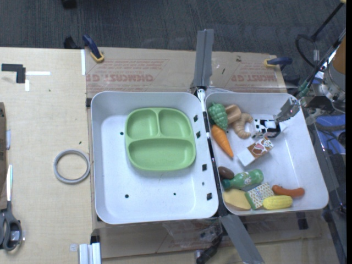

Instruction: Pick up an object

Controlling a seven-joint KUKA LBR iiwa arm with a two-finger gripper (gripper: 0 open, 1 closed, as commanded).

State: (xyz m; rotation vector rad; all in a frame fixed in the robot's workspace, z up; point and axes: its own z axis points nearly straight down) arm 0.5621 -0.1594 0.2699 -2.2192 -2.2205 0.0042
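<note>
White plastic makes up the two bins we see side by side on the bench. The left bin [104, 164] holds a green plate [160, 139] with three parts to it. The right bin [308, 164] is full of toy food. We see an orange carrot [222, 141] lying beside a green bumpy veggie [218, 115], and a tan bready piece [237, 120] just next to them. Near the front wall lie a green bottle shape [246, 178], a yellow corn [276, 203], a yellow wedge [236, 199] and an orange-red sausage [289, 191]. A little box [259, 149] sits in the middle. The gripper [287, 110] hangs near the far right corner of this bin, just beside a small black and white toy [268, 127]. We cannot tell how its jaws stand, and we see nothing held in it. A grey ring [72, 165] lies on the bench to the left.
</note>
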